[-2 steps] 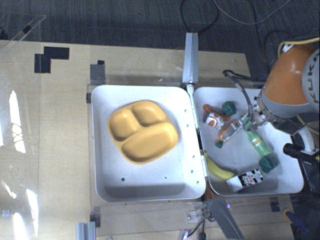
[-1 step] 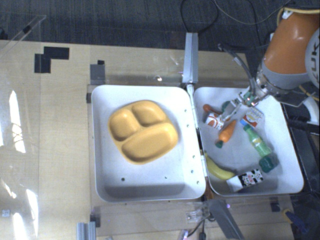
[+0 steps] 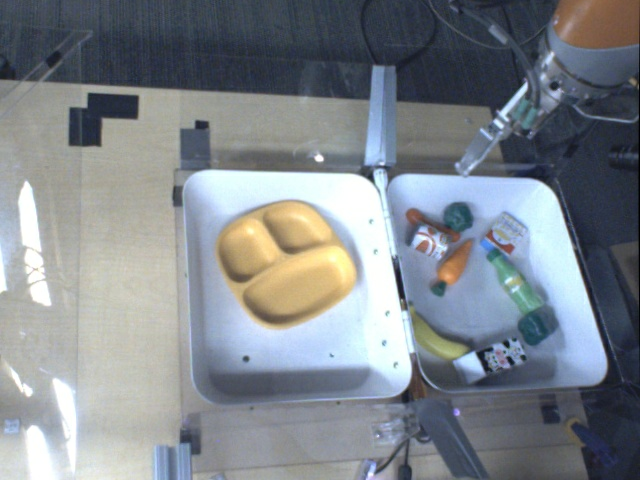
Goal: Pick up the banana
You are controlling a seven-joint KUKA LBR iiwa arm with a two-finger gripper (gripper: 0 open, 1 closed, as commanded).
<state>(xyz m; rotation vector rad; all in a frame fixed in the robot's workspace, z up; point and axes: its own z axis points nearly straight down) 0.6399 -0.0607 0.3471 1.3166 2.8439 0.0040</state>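
Starting at the fingers [image 3: 468, 163]: slanted down and left from the wrist, tip hanging over the far rim of the right bin [image 3: 572, 230], above the counter's [image 3: 100, 298] back edge rather than over the contents. Cannot tell whether spread or pressed together, the view showing them side-on as one thin pale sliver; nothing seen pinched there. Just behind, at the upper right, the arm [image 3: 592, 13] with its orange band, high and well apart from the goods. Moving outward into the right bin: nearest the tip, a dark green lump [image 3: 458, 215], a red-and-white can [image 3: 430, 239] and a carrot [image 3: 455, 262] close together near the far left; a small carton [image 3: 507, 232] and a green bottle [image 3: 516, 288] toward the middle, ending by a second green lump [image 3: 537, 325]. Farther on, at the near left of that bin, the banana [image 3: 438, 339], lying flat along the left wall, curved, its right end just beside or touching a cow-patterned carton [image 3: 496, 358]. Beyond the divider, the left bin [image 3: 196, 298] with a yellow tray [image 3: 288, 263]. Judging progress: barely begun. Banana untouched and on the opposite side of the bin from the tip. Left to do, by this reading: travel across the bin toward the near-left wall, descend, line up across the fruit's narrow width, close, lift. Likely snags: the wall hard by on one side, the carton crowding the other end.
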